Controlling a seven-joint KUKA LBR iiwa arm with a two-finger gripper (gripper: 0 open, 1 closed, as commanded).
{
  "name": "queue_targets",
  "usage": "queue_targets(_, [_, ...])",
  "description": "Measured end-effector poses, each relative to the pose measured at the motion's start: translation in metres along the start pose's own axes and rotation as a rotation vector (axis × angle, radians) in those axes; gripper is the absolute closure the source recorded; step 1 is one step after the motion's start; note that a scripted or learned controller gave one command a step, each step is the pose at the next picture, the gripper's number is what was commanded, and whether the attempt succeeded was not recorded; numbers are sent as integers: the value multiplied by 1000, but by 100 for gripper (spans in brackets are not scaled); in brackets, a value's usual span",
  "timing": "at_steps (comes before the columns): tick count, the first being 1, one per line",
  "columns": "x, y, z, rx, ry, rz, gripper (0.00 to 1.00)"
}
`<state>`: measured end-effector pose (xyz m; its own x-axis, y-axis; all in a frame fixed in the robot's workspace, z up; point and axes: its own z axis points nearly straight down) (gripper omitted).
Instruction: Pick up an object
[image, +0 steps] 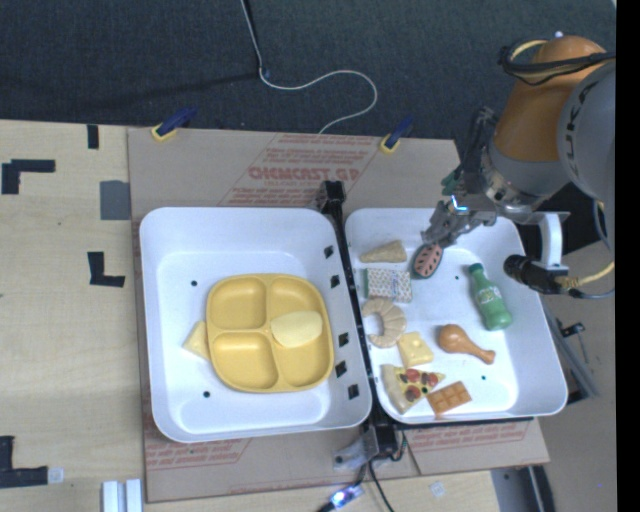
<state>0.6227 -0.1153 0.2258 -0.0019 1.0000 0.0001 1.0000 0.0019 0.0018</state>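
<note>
The gripper (437, 243) hangs in the right bin (530, 395), its jaws closed on a red strawberry slice (428, 261) dangling just below them.

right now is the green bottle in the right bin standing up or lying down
Lying down. The green bottle lies on its side on the floor of the right bin, its full length visible, white cap toward the bin's far edge.

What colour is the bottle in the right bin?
Green, with a white label and a lighter cap; the bottle shows clearly in the camera view.
</note>
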Motion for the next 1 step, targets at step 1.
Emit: queue_targets(1, [32, -37, 10, 6, 0, 0, 100])
